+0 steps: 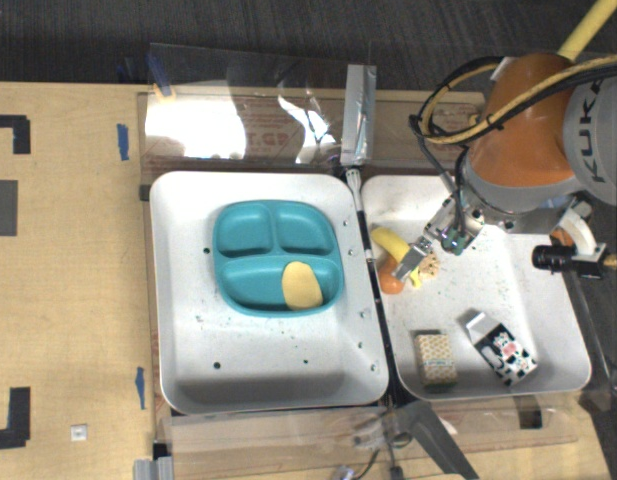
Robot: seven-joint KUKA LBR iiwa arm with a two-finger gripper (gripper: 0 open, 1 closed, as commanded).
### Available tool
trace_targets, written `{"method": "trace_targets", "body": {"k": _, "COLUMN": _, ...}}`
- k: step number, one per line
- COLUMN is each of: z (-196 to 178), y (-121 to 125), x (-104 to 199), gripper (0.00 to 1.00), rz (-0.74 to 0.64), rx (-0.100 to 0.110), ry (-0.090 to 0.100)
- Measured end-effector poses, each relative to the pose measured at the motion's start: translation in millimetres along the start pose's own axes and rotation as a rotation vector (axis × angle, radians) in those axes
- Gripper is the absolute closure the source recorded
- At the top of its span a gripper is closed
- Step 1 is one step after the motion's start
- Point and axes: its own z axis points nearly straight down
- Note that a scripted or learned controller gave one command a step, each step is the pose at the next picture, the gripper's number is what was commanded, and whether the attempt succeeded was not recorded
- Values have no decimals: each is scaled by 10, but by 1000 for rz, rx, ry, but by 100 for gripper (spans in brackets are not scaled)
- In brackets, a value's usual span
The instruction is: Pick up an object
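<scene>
Gripper (416, 259) at yellow banana toy (390, 243) in right bin (548, 368); finger state unclear. Toy prob light, smooth, slippery — grip mid-body.

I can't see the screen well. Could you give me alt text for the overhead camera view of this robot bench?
A grey and orange robot arm reaches from the right into the right white bin, its gripper low beside a yellow and orange toy. A tan block and small patterned carton lie nearby. The left white bin holds a teal divided plate bearing a yellow oval piece.
</scene>
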Motion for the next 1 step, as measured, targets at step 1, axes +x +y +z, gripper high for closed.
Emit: {"method": "trace_targets", "body": {"k": 1, "z": 1, "y": -126, "x": 188, "gripper": 0, "rz": -125, "rx": 0, "ry": 0}}
